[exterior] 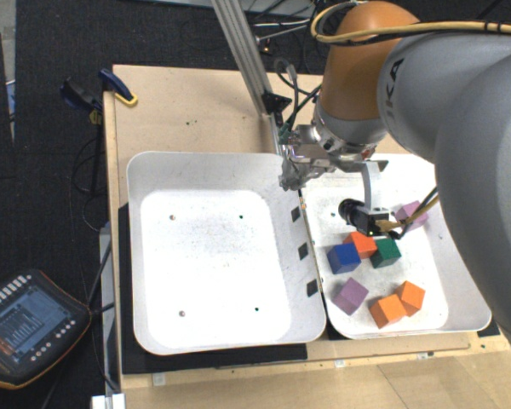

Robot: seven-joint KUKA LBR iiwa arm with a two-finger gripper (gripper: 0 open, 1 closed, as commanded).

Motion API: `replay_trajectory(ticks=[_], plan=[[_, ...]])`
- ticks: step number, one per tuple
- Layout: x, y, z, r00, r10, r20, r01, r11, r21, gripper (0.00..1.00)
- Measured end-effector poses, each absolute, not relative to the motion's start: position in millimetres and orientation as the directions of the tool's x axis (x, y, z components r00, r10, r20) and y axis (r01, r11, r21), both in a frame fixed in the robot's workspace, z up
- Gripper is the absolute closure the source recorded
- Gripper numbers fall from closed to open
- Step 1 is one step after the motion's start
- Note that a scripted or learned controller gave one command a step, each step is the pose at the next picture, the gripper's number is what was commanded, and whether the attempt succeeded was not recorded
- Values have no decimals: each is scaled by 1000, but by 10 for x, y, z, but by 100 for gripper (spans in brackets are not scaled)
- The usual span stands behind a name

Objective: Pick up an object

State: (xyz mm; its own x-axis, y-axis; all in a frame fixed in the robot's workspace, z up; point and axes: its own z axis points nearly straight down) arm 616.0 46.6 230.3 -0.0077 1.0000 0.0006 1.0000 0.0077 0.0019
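I find the grey arm's two-finger gripper (pixel 296 174) over the rear left edge of the right-hand shallow white bin (pixel 460 317). Whether it is wide or narrow, I cannot tell. I judge the step to be the approach. The small blue cube (pixel 343 257) lies nearer the front, so the next move calls for repositioning, then descent.

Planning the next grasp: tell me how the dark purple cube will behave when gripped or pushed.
The dark purple cube looks rigid and flat-faced, so it should slide rather than roll. On the smooth white bin, a push would probably skid it.

A teach pendant (pixel 25 326) lies left of the bench (pixel 196 109).
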Motion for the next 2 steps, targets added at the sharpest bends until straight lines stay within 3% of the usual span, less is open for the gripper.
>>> replay_trajectory(ticks=[1,2], plan=[[6447,865,2370,-7,1000,1,1000,7,4,100],[6435,835,2364,-3,1000,-1,1000,3,0,0]])
